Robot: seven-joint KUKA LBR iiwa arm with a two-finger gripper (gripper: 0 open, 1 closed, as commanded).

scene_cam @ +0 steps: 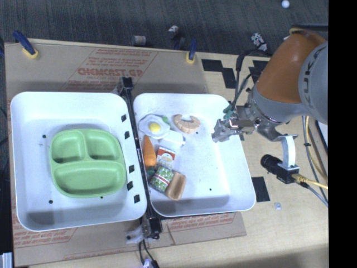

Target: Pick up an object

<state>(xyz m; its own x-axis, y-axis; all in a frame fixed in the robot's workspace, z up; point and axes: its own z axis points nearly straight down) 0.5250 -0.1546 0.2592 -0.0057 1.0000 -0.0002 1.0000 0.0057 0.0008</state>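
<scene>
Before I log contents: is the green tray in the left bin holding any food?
Empty. The green tray shows three bare compartments.

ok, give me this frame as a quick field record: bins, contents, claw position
left bin: holds a green divided plate
right bin: toy food along its left side
items: fried egg, croissant, carrot, small packet, hot dog bun
claw: over right bin's upper right edge, apart from the food
held: nothing seen
</scene>
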